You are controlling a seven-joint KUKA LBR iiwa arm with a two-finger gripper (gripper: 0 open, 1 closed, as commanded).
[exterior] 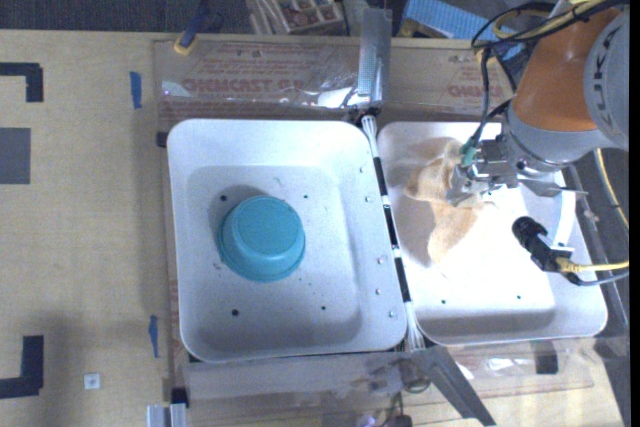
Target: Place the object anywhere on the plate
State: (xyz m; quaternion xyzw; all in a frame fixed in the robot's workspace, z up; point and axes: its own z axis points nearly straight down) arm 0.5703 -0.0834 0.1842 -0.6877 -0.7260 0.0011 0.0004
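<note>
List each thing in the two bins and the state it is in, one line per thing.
Blue plate: lying flat in the left bin, nothing on it.
Tan object: lying in the right bin, not yet on the plate.
Claw: down over the tan object's upper edge.
</note>
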